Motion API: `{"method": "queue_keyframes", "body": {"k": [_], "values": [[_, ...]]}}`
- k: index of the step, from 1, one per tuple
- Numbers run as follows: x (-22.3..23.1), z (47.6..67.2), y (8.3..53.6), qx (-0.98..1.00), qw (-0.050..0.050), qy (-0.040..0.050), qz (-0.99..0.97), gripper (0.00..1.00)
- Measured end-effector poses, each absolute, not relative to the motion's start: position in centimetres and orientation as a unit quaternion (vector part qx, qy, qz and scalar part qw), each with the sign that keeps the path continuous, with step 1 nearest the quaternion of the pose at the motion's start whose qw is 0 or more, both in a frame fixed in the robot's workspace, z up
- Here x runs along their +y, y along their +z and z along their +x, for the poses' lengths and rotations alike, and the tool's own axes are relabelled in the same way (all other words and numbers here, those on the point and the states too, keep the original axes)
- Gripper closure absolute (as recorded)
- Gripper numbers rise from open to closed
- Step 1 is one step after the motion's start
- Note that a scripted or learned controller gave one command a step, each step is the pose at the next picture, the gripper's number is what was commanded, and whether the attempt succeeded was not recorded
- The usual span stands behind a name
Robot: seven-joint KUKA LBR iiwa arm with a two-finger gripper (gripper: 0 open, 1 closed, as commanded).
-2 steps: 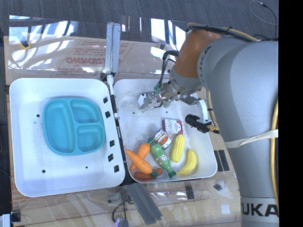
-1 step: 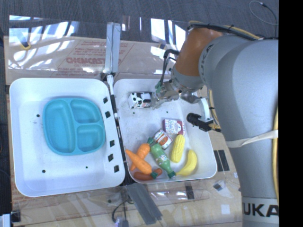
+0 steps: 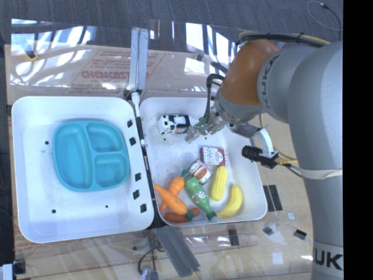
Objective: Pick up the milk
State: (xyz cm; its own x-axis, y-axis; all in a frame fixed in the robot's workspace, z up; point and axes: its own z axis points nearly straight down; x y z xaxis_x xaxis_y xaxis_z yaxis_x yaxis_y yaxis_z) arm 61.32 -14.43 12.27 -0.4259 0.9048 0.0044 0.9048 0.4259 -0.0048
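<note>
Two white bins sit side by side on the worktop [image 3: 70,255]. The left bin [image 3: 35,214] holds one blue divided tray [image 3: 91,155] with three compartments. The right bin [image 3: 250,206] holds the food items: one milk carton [image 3: 174,123] with black-and-white cow patches, one small red box [image 3: 213,155], one small can [image 3: 200,171], one green bottle [image 3: 199,197], one corn cob [image 3: 219,182], one banana [image 3: 232,202], one carrot [image 3: 170,195] and one sausage [image 3: 176,217].

The milk carton lies near the far left corner of the right bin, apart from the cluster of other food toward the near side. The end effector [image 3: 204,128] sits just right of the carton, low over the bin floor; whether its tips are apart or together cannot be told here, and nothing is seen between them. The grey arm [image 3: 303,92] crosses the bin's right side.
</note>
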Motion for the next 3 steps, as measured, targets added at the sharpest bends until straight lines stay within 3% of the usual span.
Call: {"method": "queue_keyframes", "body": {"k": [1,2,3], "values": [[-14.5,61.3,12.3,-0.844,0.003,0.0009,-0.536,0.0],[-11.0,65.3,9.3,-0.826,0.006,0.0069,-0.564,0.0],[-11.2,65.2,10.0,-0.827,0.007,0.0095,-0.562,1.0]]}}
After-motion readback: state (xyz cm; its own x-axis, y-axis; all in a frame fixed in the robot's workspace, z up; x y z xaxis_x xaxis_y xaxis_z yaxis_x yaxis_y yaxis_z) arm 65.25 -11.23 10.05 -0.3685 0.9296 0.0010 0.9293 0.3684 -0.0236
